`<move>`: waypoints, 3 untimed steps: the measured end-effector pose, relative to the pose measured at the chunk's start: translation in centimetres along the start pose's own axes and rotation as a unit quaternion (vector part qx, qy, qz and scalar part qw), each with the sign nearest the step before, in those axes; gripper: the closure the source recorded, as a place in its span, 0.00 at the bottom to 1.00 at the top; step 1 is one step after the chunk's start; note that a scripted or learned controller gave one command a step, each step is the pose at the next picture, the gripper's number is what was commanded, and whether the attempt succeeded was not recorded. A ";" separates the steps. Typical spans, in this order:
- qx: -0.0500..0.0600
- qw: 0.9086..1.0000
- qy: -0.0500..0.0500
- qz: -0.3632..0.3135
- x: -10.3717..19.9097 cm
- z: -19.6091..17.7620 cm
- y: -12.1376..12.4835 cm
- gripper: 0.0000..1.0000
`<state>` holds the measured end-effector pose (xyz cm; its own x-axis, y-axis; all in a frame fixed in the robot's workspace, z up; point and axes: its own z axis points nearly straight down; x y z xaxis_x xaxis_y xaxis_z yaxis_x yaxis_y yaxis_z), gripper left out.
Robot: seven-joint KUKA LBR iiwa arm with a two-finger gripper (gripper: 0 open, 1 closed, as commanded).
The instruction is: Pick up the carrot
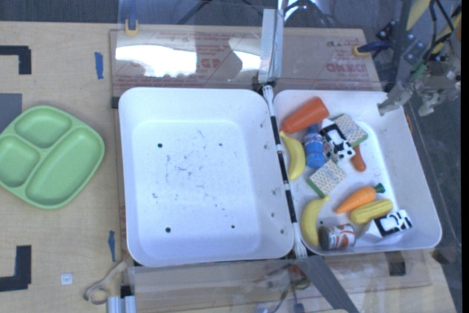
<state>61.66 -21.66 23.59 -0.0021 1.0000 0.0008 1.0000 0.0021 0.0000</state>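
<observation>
- You had two white bins side by side on the bench: the left bin point(194, 172) bore only faint marks on its floor, and the right bin point(418, 190) held all the toys.
- A green divided plate point(47, 155) lay on the bench well to the left of both bins.
- Your gripper point(396, 100) hung over the far right corner of the right bin, well apart from the carrot (whether it was clenched or released, you could not tell from this view).
- A large orange piece point(304, 116) lay at the far left of the right bin, with a banana point(294, 155) just near of it along the divider.
- A second banana point(312, 220) curved along the near left of that bin.
- The carrot point(358, 198), orange with a green stub at its right end, lay in the near half of the right bin, touching a yellow piece point(370, 211) on its near side.
- A blue bottle point(314, 145) lay beside the first banana.
</observation>
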 end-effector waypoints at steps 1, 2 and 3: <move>-0.004 0.999 0.000 0.041 -0.5 8.9 -6.4 0.00; 0.000 1.000 0.000 -0.017 3.3 9.0 -10.8 0.00; -0.002 0.989 -0.001 -0.147 2.6 15.0 -11.2 0.00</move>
<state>50.42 -19.11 8.64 -0.2923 0.9563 -0.0010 0.9563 0.2923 0.0042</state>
